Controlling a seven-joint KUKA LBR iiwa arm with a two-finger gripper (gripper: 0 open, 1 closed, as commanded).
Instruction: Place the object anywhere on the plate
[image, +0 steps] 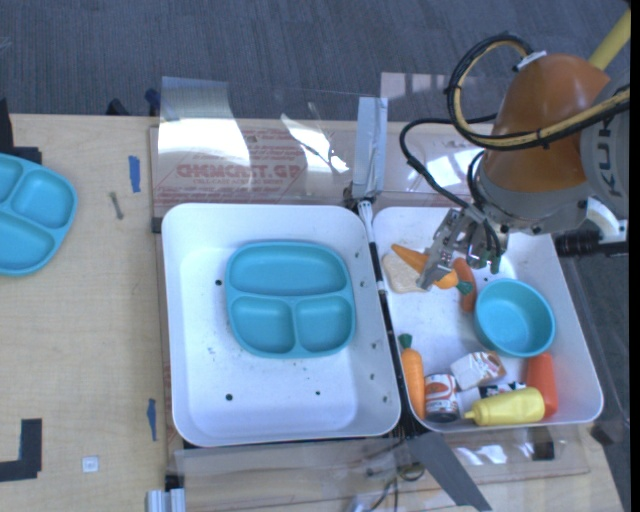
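Carrot (464, 272) is our best guess for the object: small orange piece in the right bin (580, 300), just left of and above the bowl (514, 317), touching the gripper (440, 272) tips. We can't tell if the fingers are spread or pinching; the wrist blocks the view. Plate (290, 298) sits in the left bin (190, 300), well left of the bowl, nothing on it. For a clean pick we want the fingers straddling the carrot, clear of the bowl rim and the flat beige piece (405, 268) beside it. Lift straight up before crossing the divider. Below the bowl: second carrot (412, 370), can (441, 396), yellow bottle (510, 407), hard to separate.
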